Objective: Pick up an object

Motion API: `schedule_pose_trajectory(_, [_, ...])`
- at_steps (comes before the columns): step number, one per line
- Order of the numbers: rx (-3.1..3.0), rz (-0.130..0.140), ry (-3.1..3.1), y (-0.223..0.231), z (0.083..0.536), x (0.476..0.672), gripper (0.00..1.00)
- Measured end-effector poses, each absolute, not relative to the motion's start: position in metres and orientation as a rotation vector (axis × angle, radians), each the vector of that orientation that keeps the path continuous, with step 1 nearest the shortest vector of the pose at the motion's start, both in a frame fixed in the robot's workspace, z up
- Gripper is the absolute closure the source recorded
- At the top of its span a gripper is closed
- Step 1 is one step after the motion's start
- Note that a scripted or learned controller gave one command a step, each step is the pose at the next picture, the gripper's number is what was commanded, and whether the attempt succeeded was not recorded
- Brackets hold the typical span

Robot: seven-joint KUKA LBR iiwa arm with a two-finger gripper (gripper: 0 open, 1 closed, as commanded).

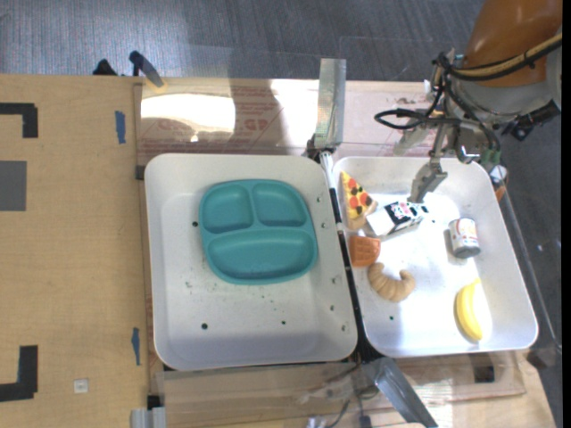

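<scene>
Gripper (pixel 428 182), fingers apparently parted and holding nothing, hangs over the far part of the right bin (pixel 513 328), just right of the black-and-white packet (pixel 399 216); nothing lifted yet, descent and grasp remain.

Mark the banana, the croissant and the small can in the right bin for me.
banana (pixel 469 311), camera view, middle of the yellow body.
croissant (pixel 392 283), camera view, centre of its curve.
small can (pixel 463 237), camera view, its side wall.
</scene>
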State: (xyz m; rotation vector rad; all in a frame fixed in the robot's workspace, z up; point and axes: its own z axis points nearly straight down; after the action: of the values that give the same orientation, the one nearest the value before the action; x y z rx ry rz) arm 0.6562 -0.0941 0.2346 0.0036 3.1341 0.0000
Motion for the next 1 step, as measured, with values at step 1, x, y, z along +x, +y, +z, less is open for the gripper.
schedule_pose_trajectory(1, [-0.157, -0.003, 3.123, -0.094, 0.1005, 0.6279, 0.0])
